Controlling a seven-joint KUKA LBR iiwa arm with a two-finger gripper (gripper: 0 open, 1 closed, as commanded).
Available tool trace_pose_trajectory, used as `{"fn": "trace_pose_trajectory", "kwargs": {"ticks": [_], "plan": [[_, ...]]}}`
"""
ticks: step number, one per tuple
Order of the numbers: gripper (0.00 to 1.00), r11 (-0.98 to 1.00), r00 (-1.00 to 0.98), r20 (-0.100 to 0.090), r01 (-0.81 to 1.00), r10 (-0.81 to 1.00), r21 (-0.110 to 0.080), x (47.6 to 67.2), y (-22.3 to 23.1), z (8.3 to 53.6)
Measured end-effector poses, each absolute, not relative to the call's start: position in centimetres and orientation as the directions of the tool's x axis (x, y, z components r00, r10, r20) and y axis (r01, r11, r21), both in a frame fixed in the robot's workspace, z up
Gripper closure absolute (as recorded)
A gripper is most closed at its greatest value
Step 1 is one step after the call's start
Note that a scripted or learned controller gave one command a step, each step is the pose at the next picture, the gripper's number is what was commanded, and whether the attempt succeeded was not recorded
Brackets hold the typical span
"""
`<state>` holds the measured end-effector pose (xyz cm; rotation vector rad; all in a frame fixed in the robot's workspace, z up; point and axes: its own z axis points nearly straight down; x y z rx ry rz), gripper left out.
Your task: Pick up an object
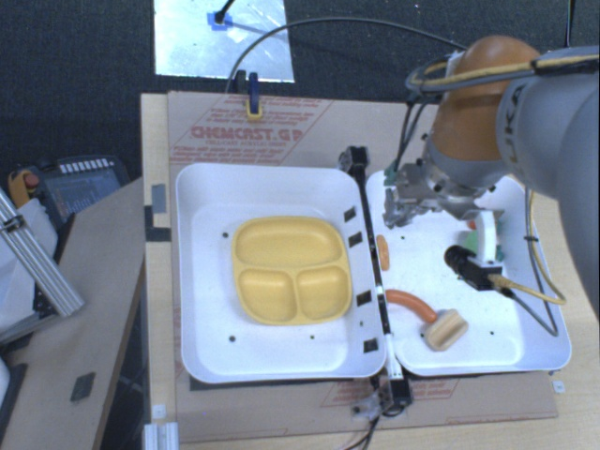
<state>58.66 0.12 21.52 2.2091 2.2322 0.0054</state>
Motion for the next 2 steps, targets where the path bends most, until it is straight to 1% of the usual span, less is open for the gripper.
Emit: {"fn": "trace_pose_trajectory", "kwargs": {"ticks": [1,2], "plan": [[1.0,0.011,-0.011,0.003,1.0,1.0,0.004,61.2,6.0,22.0],[1.0,0.009,-0.009,0.002,1.0,1.0,0.003,62.6,10.2,22.2]]}}
